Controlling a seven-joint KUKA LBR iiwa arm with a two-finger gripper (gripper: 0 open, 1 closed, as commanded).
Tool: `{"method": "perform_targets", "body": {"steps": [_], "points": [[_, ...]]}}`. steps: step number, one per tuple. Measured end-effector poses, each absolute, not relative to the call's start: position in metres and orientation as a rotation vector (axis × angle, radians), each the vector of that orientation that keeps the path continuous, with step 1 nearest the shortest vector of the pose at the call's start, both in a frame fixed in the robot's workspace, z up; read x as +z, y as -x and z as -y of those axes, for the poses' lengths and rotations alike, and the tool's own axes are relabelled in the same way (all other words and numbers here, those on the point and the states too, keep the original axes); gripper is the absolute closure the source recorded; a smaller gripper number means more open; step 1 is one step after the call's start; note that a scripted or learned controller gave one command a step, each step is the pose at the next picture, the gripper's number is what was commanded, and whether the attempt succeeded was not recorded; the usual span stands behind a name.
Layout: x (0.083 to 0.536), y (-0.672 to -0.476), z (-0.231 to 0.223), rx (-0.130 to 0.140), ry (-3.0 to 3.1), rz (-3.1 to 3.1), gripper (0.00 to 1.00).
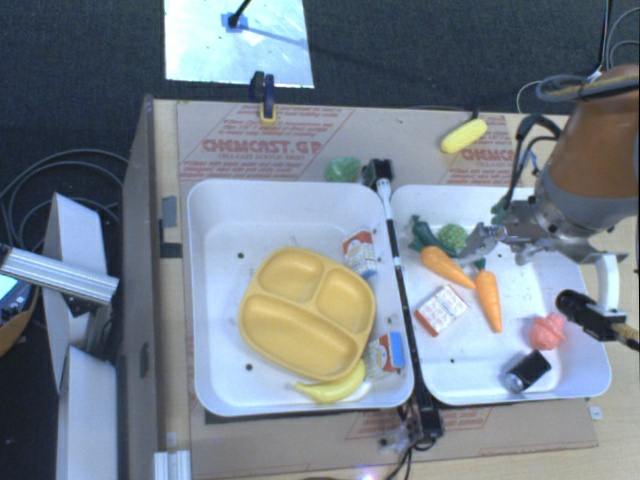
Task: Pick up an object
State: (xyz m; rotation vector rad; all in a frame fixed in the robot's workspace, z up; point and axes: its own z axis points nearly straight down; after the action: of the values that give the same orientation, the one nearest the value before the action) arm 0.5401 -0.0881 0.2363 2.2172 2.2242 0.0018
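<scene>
My gripper (497,242) hangs low over the back of the right bin (590,383), under the grey wrist and orange band. It is just right of a green broccoli piece (447,236) and above the top end of an upright carrot (489,301). A second carrot (446,267) lies slanted to its left. Nothing can be seen held. Nearer the front of the same bin are a red and white box (441,310), a pink toy (546,332) and a small black object (527,371).
The left bin (215,268) holds a yellow divided plate (305,313), a banana (332,386) and two small cartons (360,253). Behind the bins, a yellow item (463,135) and a green one (343,170) lie on the cardboard. A black clamp (380,174) sits on the divider.
</scene>
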Motion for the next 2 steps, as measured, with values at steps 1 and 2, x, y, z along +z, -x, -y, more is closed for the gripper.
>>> {"method": "perform_targets", "body": {"steps": [1, 2], "points": [[0.100, -0.583, 0.085, -0.004, -2.218, -2.230, 0.00], [0.084, -0.607, 0.083, 0.003, -2.214, -2.226, 0.00]]}}
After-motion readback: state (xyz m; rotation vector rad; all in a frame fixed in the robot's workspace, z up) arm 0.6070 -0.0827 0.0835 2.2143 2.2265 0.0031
